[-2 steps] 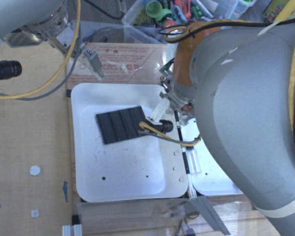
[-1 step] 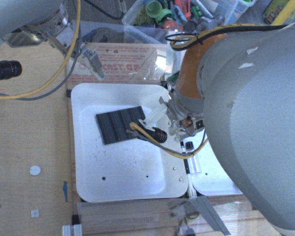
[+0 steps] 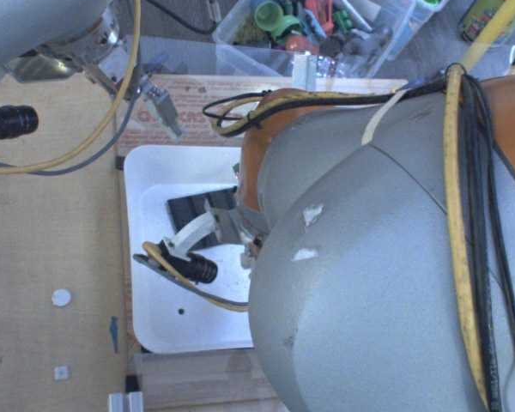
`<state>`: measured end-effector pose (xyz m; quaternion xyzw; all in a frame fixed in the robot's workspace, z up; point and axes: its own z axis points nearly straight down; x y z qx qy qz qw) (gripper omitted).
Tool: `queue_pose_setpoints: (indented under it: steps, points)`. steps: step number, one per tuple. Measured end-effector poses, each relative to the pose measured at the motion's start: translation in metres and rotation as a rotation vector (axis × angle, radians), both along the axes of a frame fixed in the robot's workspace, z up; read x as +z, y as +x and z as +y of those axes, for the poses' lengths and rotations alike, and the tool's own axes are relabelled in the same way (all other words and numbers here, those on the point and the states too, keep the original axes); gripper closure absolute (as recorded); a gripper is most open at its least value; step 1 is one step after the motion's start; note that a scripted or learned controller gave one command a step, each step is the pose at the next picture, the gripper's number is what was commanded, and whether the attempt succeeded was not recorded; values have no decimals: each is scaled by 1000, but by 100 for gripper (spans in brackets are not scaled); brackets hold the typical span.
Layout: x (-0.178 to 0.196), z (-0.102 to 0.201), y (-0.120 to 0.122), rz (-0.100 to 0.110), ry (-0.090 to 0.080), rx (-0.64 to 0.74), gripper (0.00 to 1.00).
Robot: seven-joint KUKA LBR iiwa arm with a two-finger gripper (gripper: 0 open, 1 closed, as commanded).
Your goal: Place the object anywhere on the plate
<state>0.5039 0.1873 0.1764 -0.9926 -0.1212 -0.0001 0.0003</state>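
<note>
White bin [image 3: 154,178], grey arm [image 3: 369,273], orange band [image 3: 251,166], tan bench [image 3: 51,230]

Flat black object [image 3: 189,209], lying in white bin [image 3: 146,174]

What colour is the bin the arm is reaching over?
White; the bin shows best in the camera view.

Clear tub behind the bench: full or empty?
Full: the clear tub at the view's top holds a heap of colourful plastic items, green, red and grey.
</note>
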Motion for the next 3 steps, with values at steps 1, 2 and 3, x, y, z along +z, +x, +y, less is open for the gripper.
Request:
queue_pose_setpoints:
  steps: [1,2,3]
  points:
    - [24,-66,-13,5,0,23,100]
    - [61,-23,1,3,-1,357,100]
    - [43,-7,38,-1,-1,92,100]
